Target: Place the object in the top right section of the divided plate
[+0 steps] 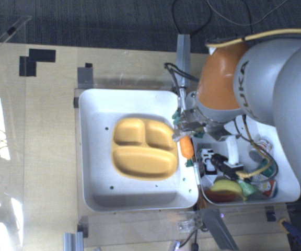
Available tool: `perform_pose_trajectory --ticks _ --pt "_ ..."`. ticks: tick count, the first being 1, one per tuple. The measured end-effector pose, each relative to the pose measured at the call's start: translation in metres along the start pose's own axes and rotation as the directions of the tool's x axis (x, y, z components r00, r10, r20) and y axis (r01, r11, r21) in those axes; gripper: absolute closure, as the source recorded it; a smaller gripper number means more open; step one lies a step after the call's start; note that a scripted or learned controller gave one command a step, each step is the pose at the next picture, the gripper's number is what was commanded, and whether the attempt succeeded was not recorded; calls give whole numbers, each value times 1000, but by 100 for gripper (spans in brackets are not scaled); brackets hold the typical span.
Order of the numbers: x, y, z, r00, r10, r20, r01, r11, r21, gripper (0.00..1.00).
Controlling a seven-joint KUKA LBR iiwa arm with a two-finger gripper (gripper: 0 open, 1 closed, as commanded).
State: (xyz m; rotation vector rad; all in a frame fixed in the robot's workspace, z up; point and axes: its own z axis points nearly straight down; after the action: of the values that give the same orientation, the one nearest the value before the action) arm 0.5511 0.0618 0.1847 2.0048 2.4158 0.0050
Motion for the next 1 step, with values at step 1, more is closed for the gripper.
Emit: perform_pose_trajectory --ticks 1 --pt "0 0 0 1000 1 0 -1 1000 0 0"
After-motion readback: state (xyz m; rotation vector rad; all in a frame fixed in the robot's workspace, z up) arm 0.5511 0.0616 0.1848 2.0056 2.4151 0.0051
